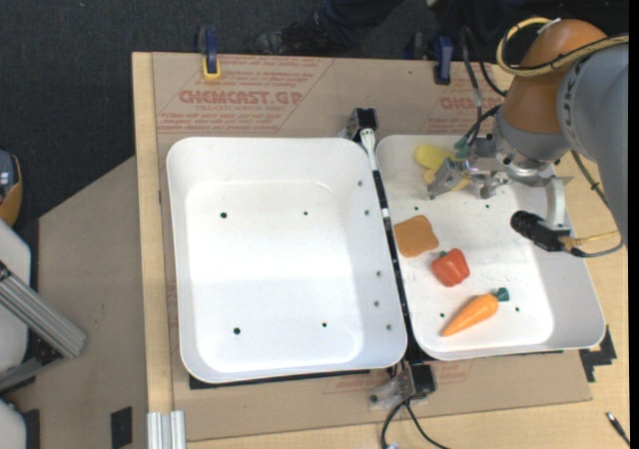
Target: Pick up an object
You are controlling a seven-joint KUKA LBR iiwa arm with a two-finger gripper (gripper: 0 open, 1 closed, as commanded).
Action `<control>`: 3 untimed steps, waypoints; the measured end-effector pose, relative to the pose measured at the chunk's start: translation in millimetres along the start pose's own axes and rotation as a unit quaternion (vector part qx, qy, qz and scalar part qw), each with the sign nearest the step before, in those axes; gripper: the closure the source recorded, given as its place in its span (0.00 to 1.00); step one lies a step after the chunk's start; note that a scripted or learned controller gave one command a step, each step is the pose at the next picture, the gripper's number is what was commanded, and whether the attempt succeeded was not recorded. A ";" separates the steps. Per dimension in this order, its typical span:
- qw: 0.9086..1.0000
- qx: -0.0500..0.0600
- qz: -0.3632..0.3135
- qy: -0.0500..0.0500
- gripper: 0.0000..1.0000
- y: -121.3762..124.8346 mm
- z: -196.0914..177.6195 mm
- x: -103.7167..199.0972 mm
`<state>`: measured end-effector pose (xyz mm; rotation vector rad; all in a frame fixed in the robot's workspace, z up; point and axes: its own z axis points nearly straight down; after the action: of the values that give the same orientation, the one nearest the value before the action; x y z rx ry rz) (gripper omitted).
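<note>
The right bin (571, 309) holds several toy foods. A yellow piece (430, 156) lies at its far left corner, and a tan bread slice (415, 235) sits near the divider. A red pepper (450, 266) is just in front of the slice. An orange carrot (471, 312) with a green tip lies towards the front. My gripper (462, 185) hangs over the far part of this bin, just right of the yellow piece. Its fingers look spread and open, with nothing between them.
The left bin (270, 257) stands beside the right one, and their rims meet along a dark divider (384, 227). A black cable end (537, 228) hangs off the wrist over the right bin. Blue clamps (209, 46) hold the cardboard base at the back.
</note>
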<state>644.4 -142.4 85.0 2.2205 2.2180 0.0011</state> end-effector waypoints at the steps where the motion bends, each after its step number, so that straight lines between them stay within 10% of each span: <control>1: 1.000 0.004 0.001 0.001 0.00 -51.6 0.3 -19.9; 2: 1.000 0.005 -0.002 0.003 0.00 -100.9 0.4 38.4; 3: 1.000 0.001 0.000 0.001 1.00 -98.0 -10.4 34.8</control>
<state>546.5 -107.5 95.0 2.2222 2.2194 0.0013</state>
